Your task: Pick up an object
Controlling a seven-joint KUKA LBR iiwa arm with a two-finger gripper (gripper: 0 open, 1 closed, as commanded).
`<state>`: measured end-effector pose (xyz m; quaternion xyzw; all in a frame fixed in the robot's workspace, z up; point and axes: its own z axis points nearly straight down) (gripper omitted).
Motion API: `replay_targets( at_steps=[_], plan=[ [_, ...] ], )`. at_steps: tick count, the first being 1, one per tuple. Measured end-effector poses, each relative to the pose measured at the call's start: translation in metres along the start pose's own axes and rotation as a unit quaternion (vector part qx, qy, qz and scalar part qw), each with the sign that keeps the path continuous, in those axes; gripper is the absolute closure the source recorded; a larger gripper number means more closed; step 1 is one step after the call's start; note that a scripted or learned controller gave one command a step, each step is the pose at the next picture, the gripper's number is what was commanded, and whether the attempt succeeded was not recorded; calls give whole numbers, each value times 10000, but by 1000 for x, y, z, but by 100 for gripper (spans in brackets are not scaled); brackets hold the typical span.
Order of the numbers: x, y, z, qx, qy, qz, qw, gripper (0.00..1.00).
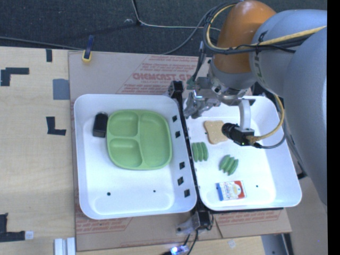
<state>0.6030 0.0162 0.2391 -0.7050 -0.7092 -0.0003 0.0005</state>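
The piece of toast is the thing closest to your gripper. It lies flat on the floor of the right bin, just beside the gripper, a little toward the front of the bench and a little toward the arm's side. The toast and the gripper are apart, not touching. Your gripper hangs over the far corner of the right bin, close to the wall where the two bins meet. You cannot tell from here if the gripper is wide or narrow, because it looks like a small shiny jumble from above. You also cannot tell if it touches the bin floor. Past the toast, going away from the gripper toward the front, there is a green pod close to the middle wall. A second green pod lies a bit farther out from the gripper than the first, and the two pods are apart. Farther still from the gripper, near the front edge of the bin, lies a small red, white and blue packet. On the other side of the gripper, across the middle wall, is the left bin. In it a green plate with three parts lies flat. A black block sits at the plate's far edge, well apart from the gripper.
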Motion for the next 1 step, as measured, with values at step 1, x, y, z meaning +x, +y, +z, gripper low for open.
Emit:
replay_targets(
  at_steps=[1],
  plan=[
    [53, 12, -5, 0, 1, -2, 10000, 100]
  ],
)
